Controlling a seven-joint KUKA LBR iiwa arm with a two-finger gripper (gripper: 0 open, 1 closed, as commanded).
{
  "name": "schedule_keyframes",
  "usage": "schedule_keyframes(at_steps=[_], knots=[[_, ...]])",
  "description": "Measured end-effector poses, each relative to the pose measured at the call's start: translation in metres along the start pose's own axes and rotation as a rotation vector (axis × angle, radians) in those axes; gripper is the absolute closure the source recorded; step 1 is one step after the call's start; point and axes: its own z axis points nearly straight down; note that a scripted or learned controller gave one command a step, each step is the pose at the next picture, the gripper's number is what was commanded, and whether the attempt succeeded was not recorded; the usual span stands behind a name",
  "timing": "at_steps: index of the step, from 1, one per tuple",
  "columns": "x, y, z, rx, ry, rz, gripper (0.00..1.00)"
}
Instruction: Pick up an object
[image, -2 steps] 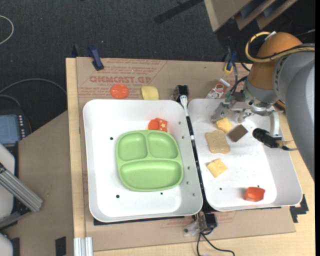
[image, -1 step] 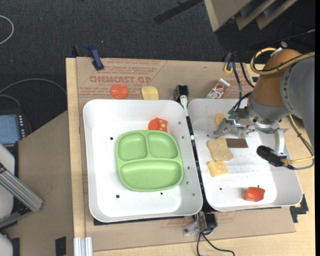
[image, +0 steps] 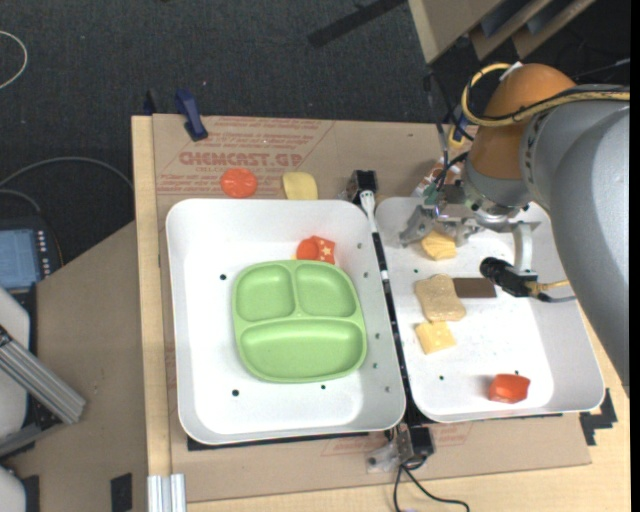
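Note:
My gripper (image: 437, 232) hangs low over the far left corner of the right bin (image: 560, 385), below the arm's orange band. Its fingers stand open, spread to either side of a small yellow block (image: 439, 248) that lies on the bin floor just in front of them. Nothing is held between them. Further toward the front of the same bin lie a tan bread-like piece (image: 439, 296), a brown flat piece (image: 474, 289), a yellow wedge (image: 434, 337) and a red block (image: 509, 388).
The left bin (image: 195, 330) holds a green divided plate (image: 298, 320) and a red piece (image: 316, 249) behind it. An orange disc (image: 238, 183) and a pale yellow piece (image: 299, 186) lie on the cardboard behind the bins. A black connector (image: 500, 272) hangs beside the wrist.

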Motion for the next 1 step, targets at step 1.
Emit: schedule_keyframes(at_steps=[1], knots=[[-0.0023, -0.0013, -0.0109, 0.0, -0.001, 0.003, 1.0]])
